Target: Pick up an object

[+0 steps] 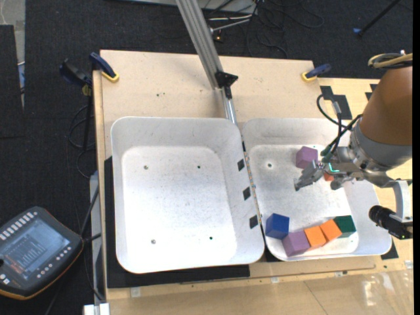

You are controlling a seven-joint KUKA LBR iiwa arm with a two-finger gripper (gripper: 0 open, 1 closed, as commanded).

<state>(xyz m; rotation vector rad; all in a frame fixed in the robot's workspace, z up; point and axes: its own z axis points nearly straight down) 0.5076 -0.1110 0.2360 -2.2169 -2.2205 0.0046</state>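
Purple is the colour of the cube (306, 156) lying in the right bin (262, 143), just beside the gripper (314, 176), which is seen low over that bin's floor. How far the claw is parted cannot be told, and nothing is seen held in it. Four more cubes, blue (277, 225), purple (295, 242), orange (315, 235) and green (344, 226), are lined along the near wall, well apart from the claw. A miss is judged likely if the claw is closed beside the cube rather than around it; the cube could simply be nudged aside.
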